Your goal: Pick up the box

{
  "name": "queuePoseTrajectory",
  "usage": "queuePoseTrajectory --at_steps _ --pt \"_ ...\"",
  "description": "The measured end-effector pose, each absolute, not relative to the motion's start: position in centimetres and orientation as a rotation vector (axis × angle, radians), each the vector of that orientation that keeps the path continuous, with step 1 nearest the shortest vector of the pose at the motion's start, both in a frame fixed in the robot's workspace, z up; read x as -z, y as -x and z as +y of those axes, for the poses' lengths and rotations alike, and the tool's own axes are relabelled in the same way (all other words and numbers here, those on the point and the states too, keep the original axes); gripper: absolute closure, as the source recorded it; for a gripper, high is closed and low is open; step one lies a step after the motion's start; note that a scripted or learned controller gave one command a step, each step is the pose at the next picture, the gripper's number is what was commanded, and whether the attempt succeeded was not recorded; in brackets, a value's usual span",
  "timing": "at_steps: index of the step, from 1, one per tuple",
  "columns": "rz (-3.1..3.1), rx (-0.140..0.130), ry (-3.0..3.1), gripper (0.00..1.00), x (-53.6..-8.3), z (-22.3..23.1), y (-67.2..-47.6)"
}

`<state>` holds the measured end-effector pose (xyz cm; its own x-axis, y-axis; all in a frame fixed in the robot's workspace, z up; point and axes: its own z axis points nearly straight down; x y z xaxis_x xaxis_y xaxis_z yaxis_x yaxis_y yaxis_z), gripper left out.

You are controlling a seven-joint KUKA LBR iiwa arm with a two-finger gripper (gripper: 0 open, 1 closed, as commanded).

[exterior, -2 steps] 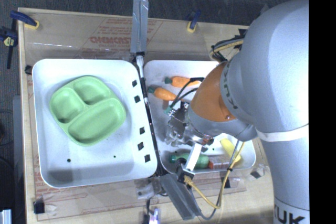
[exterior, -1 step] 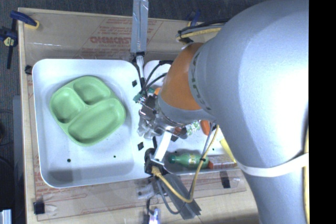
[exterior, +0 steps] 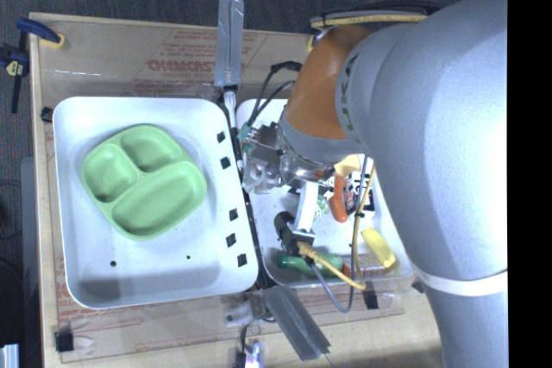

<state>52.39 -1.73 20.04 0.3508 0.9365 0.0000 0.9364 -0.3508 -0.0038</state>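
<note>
The grey arm with its orange band hangs over the right bin (exterior: 269, 270) and hides most of it. My gripper (exterior: 257, 171) is low at that bin's left wall, close to the divider between the bins. A small white box with dark print (exterior: 365, 188) peeks out from under the arm to the gripper's right, beside an orange-red item (exterior: 341, 199). The box lies apart from the gripper, and nothing shows between the gripper's fingers.
A green divided plate (exterior: 142, 178) lies in the left bin (exterior: 129, 284). In the right bin's near part lie a yellow item (exterior: 379, 247) and a green item (exterior: 291, 263). A grey taped bar (exterior: 229, 39) stands behind the bins.
</note>
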Motion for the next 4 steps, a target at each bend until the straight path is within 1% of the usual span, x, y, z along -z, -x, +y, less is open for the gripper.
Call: queuePoseTrajectory --at_steps 1,2,3,4 --pt "-1.774 -0.001 2.589 1.00 -28.2 -2.4 -48.8" --pt "-1.980 -0.003 2.434 1.00 -23.9 -12.0 -47.6" --pt "-1.919 -0.002 2.486 1.00 -22.5 -18.5 -47.7" --pt "-1.710 -0.002 2.632 1.00 -22.9 -17.8 -50.3"
